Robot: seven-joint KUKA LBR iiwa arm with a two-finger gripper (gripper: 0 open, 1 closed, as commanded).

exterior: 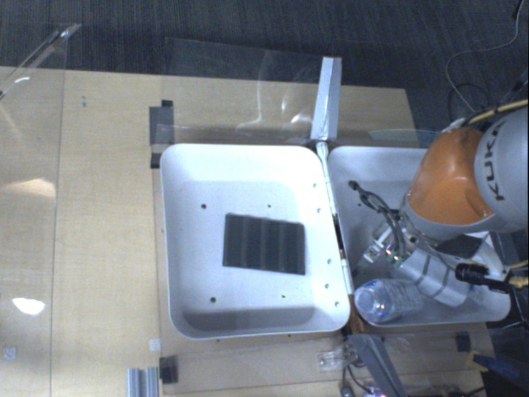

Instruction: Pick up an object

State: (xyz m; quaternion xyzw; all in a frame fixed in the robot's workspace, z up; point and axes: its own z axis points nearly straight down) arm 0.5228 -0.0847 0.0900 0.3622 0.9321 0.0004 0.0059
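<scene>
A clear plastic bottle (383,299) lies on its side in the near left corner of the right bin (372,168). The arm's orange band (449,182) hangs over this bin, and the gripper (385,248) reaches down and to the left from it, low over the bin floor. The gripper's tip is just beyond the bottle, a short way toward the bin's middle. Cables and the wrist body crowd the tip, and nothing can be made out in its grasp.
The left bin (190,222) holds a dark ribbed rectangular pad (264,243) on its floor. A metal divider post (326,98) stands behind the gap between the bins. A clear plastic sheet (33,139) covers the wooden bench at left.
</scene>
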